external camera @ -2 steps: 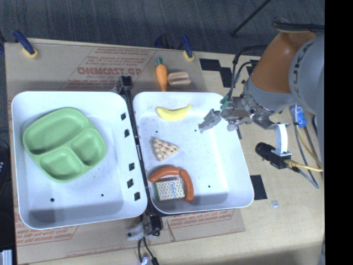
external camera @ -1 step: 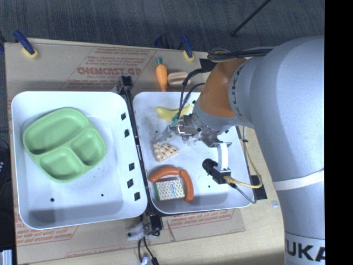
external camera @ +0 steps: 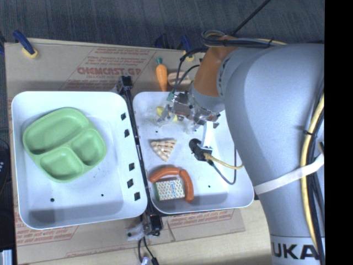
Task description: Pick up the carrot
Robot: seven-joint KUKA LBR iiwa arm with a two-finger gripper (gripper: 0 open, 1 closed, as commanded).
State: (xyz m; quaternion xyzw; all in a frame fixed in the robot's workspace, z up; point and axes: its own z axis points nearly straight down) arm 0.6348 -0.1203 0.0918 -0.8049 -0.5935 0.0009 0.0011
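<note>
carrot (external camera: 161, 76) lies outside the bins, beyond the hand (external camera: 175, 107).

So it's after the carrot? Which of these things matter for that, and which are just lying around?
Part of the job:
- carrot, lying on the cardboard just beyond the right bin
- gripper, low over that bin's far end

Just lying about:
- green divided plate in the left bin
- pale wedge
- orange hot dog at the near end
- small yellow item beside the gripper
</note>
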